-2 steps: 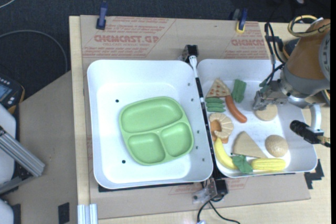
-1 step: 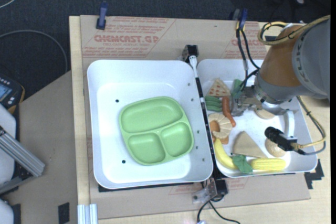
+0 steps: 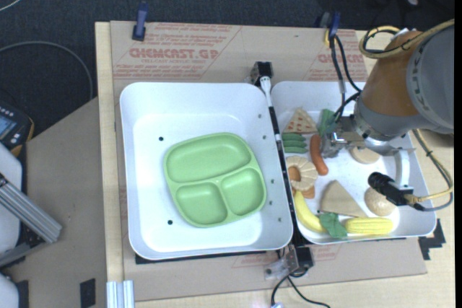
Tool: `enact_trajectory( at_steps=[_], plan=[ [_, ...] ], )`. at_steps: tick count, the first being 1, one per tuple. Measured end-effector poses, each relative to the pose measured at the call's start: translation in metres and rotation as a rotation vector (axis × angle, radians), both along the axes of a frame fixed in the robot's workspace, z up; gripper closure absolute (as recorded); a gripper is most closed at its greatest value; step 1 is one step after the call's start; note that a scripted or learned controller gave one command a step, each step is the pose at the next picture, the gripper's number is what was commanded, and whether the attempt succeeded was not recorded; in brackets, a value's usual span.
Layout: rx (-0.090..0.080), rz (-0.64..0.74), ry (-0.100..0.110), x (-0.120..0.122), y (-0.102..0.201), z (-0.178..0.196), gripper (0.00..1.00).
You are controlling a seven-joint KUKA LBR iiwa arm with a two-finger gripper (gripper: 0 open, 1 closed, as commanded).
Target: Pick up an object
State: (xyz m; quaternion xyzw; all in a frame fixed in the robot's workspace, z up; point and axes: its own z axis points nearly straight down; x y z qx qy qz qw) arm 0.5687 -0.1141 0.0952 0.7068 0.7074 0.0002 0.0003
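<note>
Over in the right white bin [image 3: 426, 223], close to its left wall, lies a small red-orange plastic hot dog [image 3: 318, 155]. It looks light, hard & a bit slippery, so it might roll. Best spot to grab, I think: across the thin middle. Just beside it sits the gripper [image 3: 333, 140]; can't tell if it's apart or together, & nothing shows held. Nearby are a yellow toy banana [image 3: 306, 216], a tan wedge [image 3: 341, 200] & yellow corn [image 3: 369, 227]. Left bin [image 3: 141, 155] holds a green split tray [image 3: 214, 177].
</note>
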Motion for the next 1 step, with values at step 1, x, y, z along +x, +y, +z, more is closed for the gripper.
enact_trajectory(
  at_steps=[1],
  plan=[
    [-0.005,-0.002,-0.009,-0.0158,0.0196,-0.0068,1.00]
  ],
)
